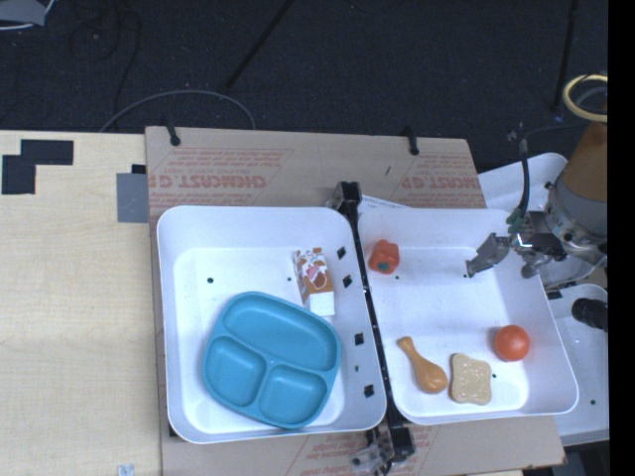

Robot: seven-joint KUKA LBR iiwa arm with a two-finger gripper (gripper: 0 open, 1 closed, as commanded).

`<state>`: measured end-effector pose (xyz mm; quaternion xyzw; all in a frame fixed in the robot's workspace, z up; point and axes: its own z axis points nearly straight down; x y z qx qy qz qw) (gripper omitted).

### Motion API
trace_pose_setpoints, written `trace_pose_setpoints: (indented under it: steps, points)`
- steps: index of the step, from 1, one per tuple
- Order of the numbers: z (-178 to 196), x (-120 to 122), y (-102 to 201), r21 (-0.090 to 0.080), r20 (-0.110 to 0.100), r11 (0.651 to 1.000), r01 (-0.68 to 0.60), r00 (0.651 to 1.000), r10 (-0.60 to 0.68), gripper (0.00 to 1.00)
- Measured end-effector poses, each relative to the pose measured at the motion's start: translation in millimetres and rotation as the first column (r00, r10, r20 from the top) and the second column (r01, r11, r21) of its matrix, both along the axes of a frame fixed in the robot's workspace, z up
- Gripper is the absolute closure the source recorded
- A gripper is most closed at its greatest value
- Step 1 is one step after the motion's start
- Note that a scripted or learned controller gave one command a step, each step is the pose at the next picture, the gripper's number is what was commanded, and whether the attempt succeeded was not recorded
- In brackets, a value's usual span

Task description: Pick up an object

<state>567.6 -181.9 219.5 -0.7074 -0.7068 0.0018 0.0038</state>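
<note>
The right bin [556, 365] holds a red-orange pepper-like toy [384, 257] near its far left corner. A red tomato [511, 343], a tan drumstick [424, 364] and a slice of toast [470, 379] lie along its near side. My gripper [512, 257] hangs above the far right part of this bin. It is open, its fingers spread, with nothing between them. The tomato lies below it in the view, apart from it.
The left bin [184, 266] holds a blue divided plate [271, 359] and a small printed packet [315, 274] by the divider [362, 305]. A cardboard sheet [298, 172] lies under both bins. The wooden bench [69, 315] stretches to the left.
</note>
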Motion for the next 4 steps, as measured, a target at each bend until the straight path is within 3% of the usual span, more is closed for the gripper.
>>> trace_pose_setpoints:
  steps: [2,3,4]
  points:
    - [-109.8,10.8,5.1,-0.001,0.001,1.0,-0.001,1.0,0.001,0.0]
    - [-96.6,11.1,4.1,-0.002,0.004,1.0,0.001,1.0,-0.001,1.0]
    - [-35.3,5.9,5.1,-0.003,0.01,1.0,-0.002,1.0,0.002,1.0]
